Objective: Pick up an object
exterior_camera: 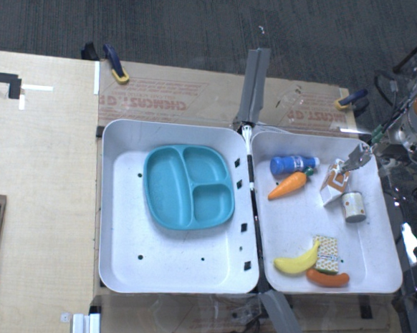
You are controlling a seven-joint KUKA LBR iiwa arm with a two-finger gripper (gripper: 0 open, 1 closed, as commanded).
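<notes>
The hand point(354, 161) hangs at the upper right of the frame, over the right bin point(384, 212). Its tips sit just above a small orange-and-white carton point(334, 181), probably the intended target. Finger opening: cannot be determined, and nothing is visibly held. Nearby lie a grey can point(353, 207), a carrot point(288, 186) and a blue bottle point(293, 164). A teal divided plate point(189, 186) occupies the left bin point(118, 212), presumably the drop zone.
</notes>
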